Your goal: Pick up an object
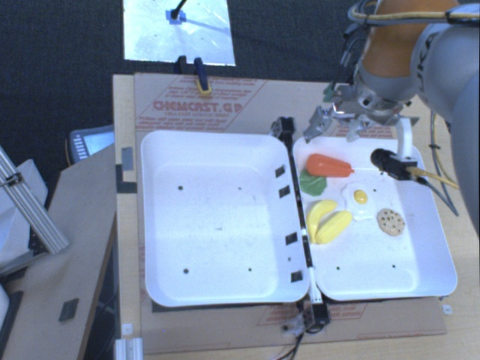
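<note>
1. The two-finger metal gripper (337, 126) was seen hanging over the far rim of the right-hand shallow white bin (431, 268), fingers spread apart, nothing held between them.
2. All the pickable stuff was bunched in that bin's far half: an orange plastic carrot with green leaves (328, 166), a pair of yellow toy bananas (328, 220), a toy fried egg (360, 199) and a small brown cookie (390, 221).
3. The carrot was judged the likeliest target, being nearest below the gripper.
4. The left-hand white bin (217, 223) was probably meant as the drop-off side.
</note>
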### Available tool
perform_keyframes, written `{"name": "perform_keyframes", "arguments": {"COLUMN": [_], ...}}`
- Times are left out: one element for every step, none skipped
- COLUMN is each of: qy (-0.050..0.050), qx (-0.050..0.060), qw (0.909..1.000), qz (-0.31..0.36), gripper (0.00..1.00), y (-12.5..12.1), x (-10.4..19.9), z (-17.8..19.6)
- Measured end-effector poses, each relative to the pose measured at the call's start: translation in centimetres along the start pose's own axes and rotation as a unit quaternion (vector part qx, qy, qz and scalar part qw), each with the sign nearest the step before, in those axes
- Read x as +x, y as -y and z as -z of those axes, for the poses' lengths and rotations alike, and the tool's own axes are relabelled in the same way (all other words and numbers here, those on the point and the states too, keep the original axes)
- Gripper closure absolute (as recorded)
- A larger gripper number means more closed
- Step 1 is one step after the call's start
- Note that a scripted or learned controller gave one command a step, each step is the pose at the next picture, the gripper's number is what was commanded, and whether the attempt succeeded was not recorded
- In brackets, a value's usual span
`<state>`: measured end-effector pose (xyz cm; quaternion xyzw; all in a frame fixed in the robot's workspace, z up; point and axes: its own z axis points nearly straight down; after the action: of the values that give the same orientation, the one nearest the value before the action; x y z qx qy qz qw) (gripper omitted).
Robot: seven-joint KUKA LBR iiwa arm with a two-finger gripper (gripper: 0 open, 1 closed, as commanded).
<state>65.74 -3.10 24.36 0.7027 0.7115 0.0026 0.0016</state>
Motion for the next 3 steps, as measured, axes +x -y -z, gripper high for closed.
{"name": "perform_keyframes", "arguments": {"qy": [0.001, -0.001, 0.0], "qx": [0.0, 0.0, 0.004], "qw": [1.0, 1.0, 1.0], "qz": [-0.002, 0.0, -0.007], "gripper": [1.0, 1.0, 1.0], "y": [0.1, 4.0, 11.8], "x": [-0.5, 9.5, 7.0], "z": [1.1, 8.3, 8.1]}}
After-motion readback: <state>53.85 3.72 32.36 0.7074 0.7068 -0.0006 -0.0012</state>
